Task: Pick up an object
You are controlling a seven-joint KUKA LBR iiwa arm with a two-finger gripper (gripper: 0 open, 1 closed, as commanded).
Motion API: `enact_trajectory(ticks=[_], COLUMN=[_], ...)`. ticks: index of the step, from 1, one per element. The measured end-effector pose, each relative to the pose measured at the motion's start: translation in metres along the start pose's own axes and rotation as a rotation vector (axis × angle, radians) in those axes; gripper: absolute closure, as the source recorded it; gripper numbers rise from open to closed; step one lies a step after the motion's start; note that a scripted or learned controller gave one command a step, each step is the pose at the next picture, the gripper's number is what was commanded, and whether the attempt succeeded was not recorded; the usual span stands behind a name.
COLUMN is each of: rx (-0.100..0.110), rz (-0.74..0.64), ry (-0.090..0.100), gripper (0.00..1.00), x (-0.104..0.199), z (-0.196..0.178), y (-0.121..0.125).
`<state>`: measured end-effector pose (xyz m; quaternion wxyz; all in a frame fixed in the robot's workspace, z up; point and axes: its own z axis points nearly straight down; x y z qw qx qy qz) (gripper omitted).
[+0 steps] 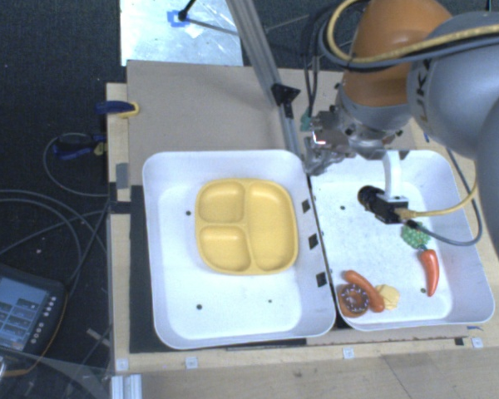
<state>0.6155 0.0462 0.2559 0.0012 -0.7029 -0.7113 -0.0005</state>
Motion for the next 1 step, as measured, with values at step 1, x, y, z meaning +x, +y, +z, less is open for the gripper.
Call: enact_trajectory(ticks=[1], rx=[0.000], rz=[0.001], ry=[0.000], gripper=[1.00], x=[0.0445], z=[-0.0035], y=[-0.0252])
